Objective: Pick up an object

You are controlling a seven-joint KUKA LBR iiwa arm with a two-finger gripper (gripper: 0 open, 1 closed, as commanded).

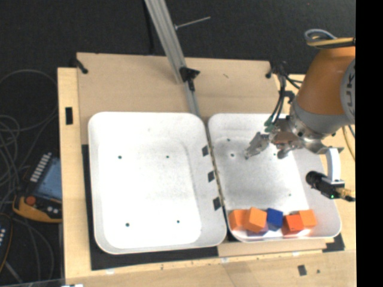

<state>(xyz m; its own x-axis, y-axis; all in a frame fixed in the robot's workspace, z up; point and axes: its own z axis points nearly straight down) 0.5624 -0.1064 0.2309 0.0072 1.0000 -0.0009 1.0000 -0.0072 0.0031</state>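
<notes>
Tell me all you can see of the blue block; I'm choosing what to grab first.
The blue block is a small, matte, cube-like piece, solid blue. It sits in the right bin against its near wall, in a row of blocks: an orange block touches its left side and another orange block stands at its right. The tool hovers apart from it, further back.

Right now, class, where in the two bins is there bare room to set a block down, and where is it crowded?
The left bin has bare floor from wall to wall. In the right bin, the middle lies open between the gripper above and the blocks below. The crowded part is the near wall, where orange blocks and a blue block sit packed in a row.
</notes>
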